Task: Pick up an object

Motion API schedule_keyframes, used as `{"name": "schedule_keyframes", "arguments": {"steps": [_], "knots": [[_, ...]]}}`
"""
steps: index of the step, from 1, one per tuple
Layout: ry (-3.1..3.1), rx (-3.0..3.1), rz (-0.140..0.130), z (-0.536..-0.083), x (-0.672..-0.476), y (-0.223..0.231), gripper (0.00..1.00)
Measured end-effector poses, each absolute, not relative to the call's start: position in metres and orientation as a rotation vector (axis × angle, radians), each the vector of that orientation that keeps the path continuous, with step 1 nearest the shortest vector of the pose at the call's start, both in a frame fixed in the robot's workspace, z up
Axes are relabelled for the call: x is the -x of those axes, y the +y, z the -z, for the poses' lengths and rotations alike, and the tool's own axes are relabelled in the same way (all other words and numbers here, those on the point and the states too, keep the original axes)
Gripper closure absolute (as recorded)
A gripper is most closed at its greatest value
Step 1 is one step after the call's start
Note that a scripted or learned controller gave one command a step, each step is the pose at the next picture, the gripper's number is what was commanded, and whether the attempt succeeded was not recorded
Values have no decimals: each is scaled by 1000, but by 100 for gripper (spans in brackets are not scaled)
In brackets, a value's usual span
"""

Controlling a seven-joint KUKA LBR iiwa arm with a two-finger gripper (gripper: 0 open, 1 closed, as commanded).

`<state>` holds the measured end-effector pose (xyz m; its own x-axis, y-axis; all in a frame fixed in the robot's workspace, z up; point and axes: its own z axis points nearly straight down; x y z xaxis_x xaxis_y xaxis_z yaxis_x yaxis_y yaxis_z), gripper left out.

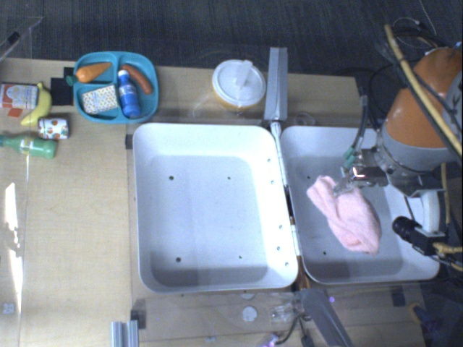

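A crumpled pink cloth lies in the right white bin, near its middle. My gripper hangs low over the cloth's upper right end, under the grey wrist and the orange band, and it appears to touch the fabric there. The wrist hides much of the gripper.
The left white bin stands beside the right one, with a metal divider behind them. A lidded white cup and a blue tray of toy food sit at the back left. Small toys lie at the far left edge.
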<state>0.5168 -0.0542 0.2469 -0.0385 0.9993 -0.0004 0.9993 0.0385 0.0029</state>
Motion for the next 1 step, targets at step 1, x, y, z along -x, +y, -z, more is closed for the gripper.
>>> {"name": "schedule_keyframes", "arguments": {"steps": [1], "knots": [[2446,-1967,0,-255,-569,-77,100]]}}
